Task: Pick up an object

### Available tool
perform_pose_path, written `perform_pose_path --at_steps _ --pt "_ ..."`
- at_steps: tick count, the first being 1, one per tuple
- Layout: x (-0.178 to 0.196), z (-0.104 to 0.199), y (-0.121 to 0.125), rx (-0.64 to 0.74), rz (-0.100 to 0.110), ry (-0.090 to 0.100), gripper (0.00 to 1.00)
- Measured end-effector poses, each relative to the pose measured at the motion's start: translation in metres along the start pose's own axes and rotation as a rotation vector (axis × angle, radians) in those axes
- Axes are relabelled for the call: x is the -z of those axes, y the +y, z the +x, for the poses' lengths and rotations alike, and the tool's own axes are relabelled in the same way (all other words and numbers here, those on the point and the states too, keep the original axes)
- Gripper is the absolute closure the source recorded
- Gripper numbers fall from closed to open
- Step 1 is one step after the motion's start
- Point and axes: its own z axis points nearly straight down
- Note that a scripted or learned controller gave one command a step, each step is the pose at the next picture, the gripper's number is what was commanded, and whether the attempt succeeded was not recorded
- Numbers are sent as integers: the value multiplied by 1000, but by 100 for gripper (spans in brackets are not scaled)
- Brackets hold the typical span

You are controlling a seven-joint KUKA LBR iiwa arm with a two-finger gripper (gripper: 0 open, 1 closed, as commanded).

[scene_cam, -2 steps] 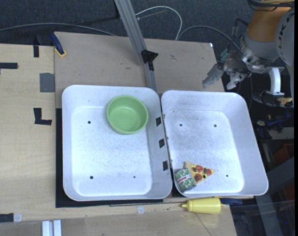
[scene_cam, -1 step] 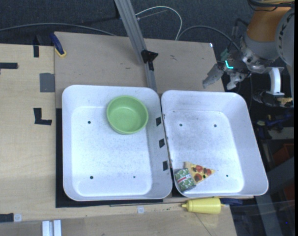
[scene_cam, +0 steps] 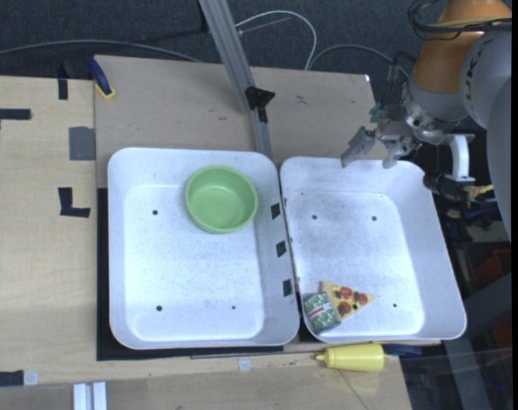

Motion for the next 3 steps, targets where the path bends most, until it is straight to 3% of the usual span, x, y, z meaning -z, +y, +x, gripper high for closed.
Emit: perform_pose_path --at_steps 2,3 --pt "-89 9 3 0 0 0 0" --pt "-76 10 5 3 -4 -1 100"
